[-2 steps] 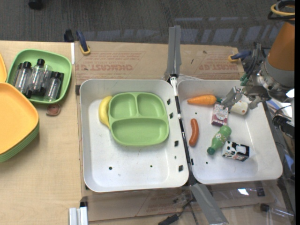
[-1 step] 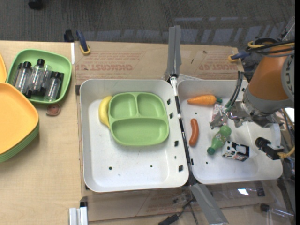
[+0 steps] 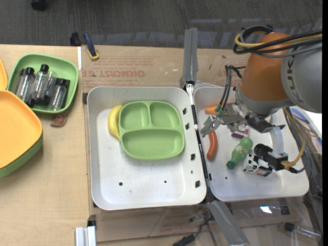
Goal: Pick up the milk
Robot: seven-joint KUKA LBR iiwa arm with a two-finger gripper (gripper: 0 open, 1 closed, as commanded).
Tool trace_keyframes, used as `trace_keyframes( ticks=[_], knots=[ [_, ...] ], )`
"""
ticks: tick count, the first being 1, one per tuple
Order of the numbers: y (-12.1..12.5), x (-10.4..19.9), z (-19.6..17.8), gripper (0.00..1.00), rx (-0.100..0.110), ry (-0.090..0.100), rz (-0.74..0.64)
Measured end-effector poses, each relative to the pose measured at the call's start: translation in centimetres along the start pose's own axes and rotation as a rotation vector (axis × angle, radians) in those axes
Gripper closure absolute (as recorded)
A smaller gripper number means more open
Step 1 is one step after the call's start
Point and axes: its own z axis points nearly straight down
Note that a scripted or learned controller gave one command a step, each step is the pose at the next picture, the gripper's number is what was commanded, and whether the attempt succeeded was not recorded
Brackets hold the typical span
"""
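The milk (image 3: 254, 166) is a small white carton with black patches, lying on its side near the front right of the right bin (image 3: 256, 191). A green bottle (image 3: 240, 151) lies just left of it, touching or nearly so. My gripper (image 3: 207, 125) hangs over the left part of the same bin, pointing left, above the top end of a red-orange sausage (image 3: 211, 145). It is open, with nothing between its fingers. It is well to the left of the milk, with the green bottle in between. The orange band (image 3: 261, 70) rises behind it.
An orange carrot piece (image 3: 211, 109) and a small purple item (image 3: 239, 134) also lie in the right bin. The left bin (image 3: 138, 188) holds a green divided plate (image 3: 151, 128) with a yellow banana (image 3: 114, 121) beside it. A black cable fitting (image 3: 270, 155) hangs over the milk's right side.
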Motion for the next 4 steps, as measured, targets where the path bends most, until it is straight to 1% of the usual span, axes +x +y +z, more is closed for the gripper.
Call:
trace_keyframes(
  ticks=[1,2,3,4],
  knots=[
    [-2.3,-7.9,4.5,0.00,0.003,0.001,0.099],
    [-7.3,-1.7,0.0,0.00,0.003,0.001,0.124],
    [-8.1,-6.4,5.2,0.00,0.004,0.001,0.102],
    [-7.9,-12.7,8.4,0.00,-0.035,-0.009,0.074]
  ],
)
